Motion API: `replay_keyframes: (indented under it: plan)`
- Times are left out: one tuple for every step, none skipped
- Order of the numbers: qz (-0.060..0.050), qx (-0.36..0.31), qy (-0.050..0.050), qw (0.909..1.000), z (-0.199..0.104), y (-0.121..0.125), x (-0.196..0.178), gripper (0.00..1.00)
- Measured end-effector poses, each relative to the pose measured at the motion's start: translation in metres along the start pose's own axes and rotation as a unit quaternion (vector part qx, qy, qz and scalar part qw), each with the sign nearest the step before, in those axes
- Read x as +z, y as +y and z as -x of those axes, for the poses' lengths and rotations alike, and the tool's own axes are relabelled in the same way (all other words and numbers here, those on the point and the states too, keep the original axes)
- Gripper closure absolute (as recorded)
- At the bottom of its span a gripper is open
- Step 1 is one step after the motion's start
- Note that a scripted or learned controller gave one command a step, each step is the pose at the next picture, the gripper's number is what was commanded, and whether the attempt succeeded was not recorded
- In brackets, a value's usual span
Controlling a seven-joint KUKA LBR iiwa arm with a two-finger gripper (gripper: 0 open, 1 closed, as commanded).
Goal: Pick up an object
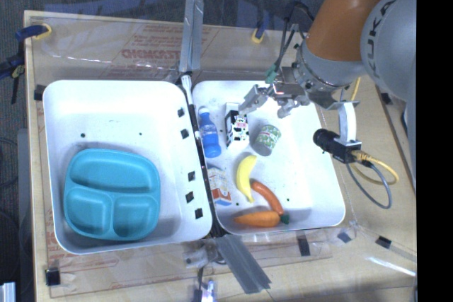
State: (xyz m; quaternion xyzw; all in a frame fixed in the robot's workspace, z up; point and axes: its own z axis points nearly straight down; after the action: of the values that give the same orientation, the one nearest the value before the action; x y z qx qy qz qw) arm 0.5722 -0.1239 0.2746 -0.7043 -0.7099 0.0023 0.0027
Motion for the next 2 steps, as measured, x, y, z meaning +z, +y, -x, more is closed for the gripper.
replay_keyframes:
  plan:
    - [0.001,-0.065,0.0,0.9979,0.058,-0.035,0.104,0.0]
    - [0.002,-0.068,0.0,0.9977,0.047,-0.061,0.185,0.0]
